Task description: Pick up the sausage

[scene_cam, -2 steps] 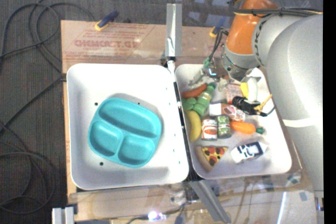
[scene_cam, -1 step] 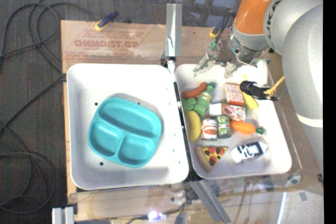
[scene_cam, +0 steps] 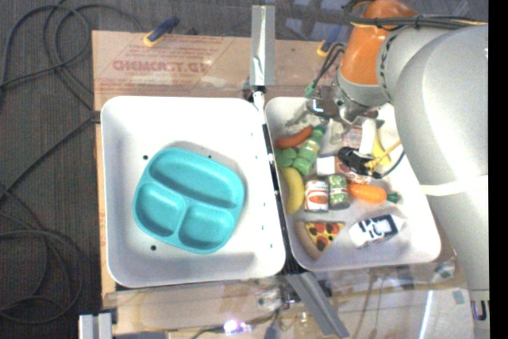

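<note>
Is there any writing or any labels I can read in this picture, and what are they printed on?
"CHEMCRAT G..." is my best reading of the faded red letters, blurred and uncertain, on the brown cardboard sheet lying under the bins.
The small red and white carton in the right bin has a printed label, too small to read.
The green carton beside it also has a label, too blurred to read.
The teal tray in the left bin has no writing.

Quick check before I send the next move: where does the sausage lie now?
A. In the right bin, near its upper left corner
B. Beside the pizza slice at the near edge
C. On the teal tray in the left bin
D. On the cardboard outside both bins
A: the sausage lies in the right bin, near its upper left corner, above the banana.
</note>
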